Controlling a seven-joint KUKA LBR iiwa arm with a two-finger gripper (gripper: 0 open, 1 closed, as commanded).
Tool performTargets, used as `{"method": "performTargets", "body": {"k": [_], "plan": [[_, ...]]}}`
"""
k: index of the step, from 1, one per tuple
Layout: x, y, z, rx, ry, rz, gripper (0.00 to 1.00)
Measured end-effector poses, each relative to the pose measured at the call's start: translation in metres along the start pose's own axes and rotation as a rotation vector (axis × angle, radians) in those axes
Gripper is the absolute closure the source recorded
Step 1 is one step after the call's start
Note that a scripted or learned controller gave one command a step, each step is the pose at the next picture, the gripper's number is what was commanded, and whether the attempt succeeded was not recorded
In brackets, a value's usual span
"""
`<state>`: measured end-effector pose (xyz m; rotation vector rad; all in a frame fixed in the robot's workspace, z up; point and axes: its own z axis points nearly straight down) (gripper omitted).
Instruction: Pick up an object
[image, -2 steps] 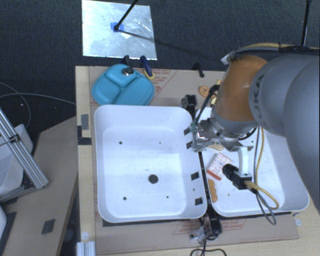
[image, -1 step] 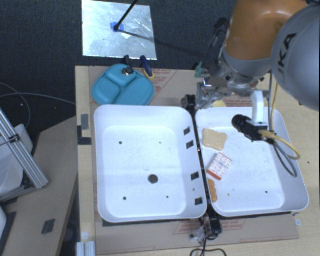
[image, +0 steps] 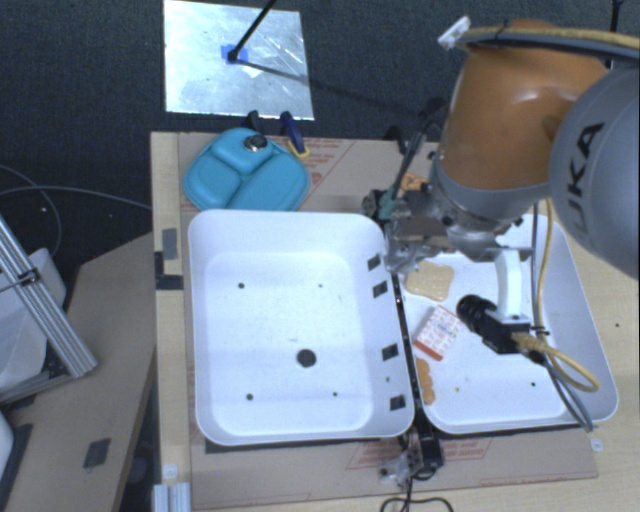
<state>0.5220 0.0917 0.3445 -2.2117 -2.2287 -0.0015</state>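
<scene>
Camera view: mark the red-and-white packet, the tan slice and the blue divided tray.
red-and-white packet (image: 437, 332), camera view, middle of its top face
tan slice (image: 433, 283), camera view, middle of its visible part
blue divided tray (image: 240, 182), camera view, bare floor of a compartment

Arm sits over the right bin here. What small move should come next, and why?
Likely a short descent onto the tan piece: the gripper hangs at the right bin's back-left corner, and that piece lies right beside it. The red-and-white packet lies farther forward, so it seems the less handy target.
</scene>
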Motion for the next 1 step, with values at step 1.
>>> {"method": "performTargets", "body": {"k": [1], "plan": [[-0.0091, 0.0145, -0.1584, -0.022, 0.002, 0.002, 1.0]]}}
